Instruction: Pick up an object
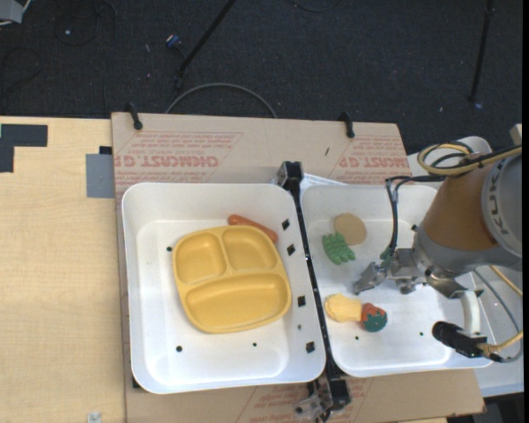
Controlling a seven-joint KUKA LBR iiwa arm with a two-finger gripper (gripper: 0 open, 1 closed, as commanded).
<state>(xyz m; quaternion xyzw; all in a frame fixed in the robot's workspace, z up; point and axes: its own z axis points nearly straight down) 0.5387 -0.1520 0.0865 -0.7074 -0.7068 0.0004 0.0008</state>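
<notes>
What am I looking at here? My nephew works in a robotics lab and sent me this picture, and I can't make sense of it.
This is one camera fixed above a bench, looking down at a slant. Two shallow white bins sit side by side. The left bin holds a yellow divided plate, with an orange-red object tucked behind it. The right bin holds small toys: a tan round piece, a green ridged piece and a yellow toy with a red and green end. The grey and orange shape on the right is a robot arm. Its gripper hangs low over the right bin, just above the yellow toy. Nothing shows between its tips, so it holds nothing that I can see.
</notes>
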